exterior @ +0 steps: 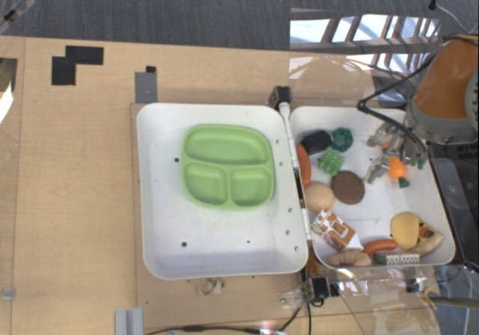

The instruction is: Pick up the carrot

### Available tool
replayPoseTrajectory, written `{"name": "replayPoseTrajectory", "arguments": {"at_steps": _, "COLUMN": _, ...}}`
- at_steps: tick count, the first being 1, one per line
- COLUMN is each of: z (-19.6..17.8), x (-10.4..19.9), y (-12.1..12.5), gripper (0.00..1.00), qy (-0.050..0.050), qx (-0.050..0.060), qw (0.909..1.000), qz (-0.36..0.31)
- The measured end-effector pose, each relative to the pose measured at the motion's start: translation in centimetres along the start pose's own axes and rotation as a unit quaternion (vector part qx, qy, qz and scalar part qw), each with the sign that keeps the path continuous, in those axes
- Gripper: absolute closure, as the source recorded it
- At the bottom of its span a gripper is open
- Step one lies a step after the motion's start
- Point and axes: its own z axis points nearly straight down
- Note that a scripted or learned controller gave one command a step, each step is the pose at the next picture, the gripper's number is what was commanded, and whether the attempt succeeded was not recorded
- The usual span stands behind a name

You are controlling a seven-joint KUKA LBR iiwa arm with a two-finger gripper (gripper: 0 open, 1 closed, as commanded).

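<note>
The carrot [396, 168] is a small orange piece with a green tip, at the right side of the right bin [441, 214]. My gripper [394, 163] reaches in from the right, under the grey arm with its orange band [447, 79]. Its metal fingers [376, 171] stand on either side of the carrot and look shut on it. From this slant I cannot tell whether the carrot is off the bin floor.
The right bin also holds a brown disc [348, 187], a beige ball [319, 197], green broccoli pieces [342, 139], a black item [314, 140], a red sausage [303, 164], a small carton [334, 230] and a yellow fruit [405, 229]. A green divided plate [227, 166] lies in the left bin [172, 251].
</note>
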Motion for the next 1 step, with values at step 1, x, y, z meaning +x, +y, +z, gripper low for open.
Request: {"name": "replayPoseTrajectory", "arguments": {"at_steps": 1, "z": 0.02, "x": 2.10, "y": -0.55, "gripper": 0.00, "qy": 0.001, "qx": 0.001, "qw": 0.9815, "qz": 0.192}}
